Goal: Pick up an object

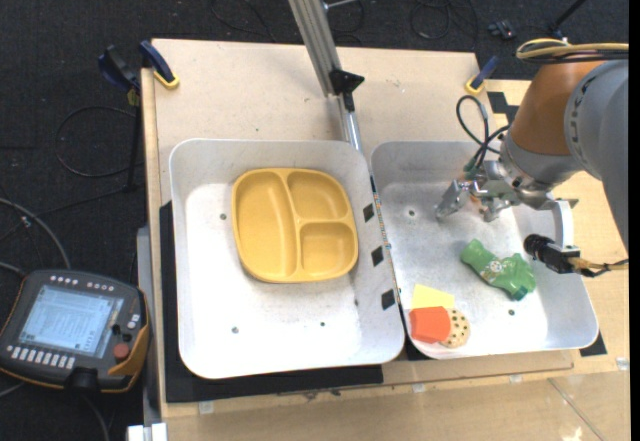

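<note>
A: Camera view has the hand [468, 197] low over the upper part of the right bin [420, 169], its fingers spread apart with bare bin floor between them. It holds nothing.

B: And the things to pick?

A: A green object [498, 269] lies just below the hand in the same bin. Farther toward the near corner sit a yellow piece [430, 296], an orange piece [431, 324] and a spotted round piece [458, 330], bunched together and touching.

B: So what could go wrong?

A: If it closes where it is, I'd expect it to pinch air. Going for the green object, a finger could land on top and shove it aside. In the bunch, it might grab two pieces or wedge against the bin wall.

B: The yellow tray [295, 225]?

A: In the left bin [200, 259], well apart.
</note>
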Robot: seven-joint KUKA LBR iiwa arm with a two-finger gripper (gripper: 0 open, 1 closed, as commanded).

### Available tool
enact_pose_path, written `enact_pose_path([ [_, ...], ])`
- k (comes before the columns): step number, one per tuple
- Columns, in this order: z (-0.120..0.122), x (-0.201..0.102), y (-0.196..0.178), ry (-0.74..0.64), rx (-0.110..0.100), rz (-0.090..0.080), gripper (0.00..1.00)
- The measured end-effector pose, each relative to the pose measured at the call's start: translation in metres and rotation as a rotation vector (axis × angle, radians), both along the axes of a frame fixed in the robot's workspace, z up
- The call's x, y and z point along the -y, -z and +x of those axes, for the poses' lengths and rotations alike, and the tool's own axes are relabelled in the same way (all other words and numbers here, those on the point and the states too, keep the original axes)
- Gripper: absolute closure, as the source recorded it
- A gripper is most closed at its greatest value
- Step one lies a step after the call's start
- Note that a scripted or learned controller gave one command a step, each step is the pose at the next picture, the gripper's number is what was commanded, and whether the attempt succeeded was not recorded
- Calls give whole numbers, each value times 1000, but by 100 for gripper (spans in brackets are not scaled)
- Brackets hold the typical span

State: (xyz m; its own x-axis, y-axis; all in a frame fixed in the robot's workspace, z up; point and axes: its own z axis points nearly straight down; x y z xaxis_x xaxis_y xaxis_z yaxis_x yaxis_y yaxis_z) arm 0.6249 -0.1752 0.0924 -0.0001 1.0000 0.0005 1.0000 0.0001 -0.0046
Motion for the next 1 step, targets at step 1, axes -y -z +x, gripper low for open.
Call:
enact_pose_path([
  [1,2,0,-13,0,6,-2,100],
])
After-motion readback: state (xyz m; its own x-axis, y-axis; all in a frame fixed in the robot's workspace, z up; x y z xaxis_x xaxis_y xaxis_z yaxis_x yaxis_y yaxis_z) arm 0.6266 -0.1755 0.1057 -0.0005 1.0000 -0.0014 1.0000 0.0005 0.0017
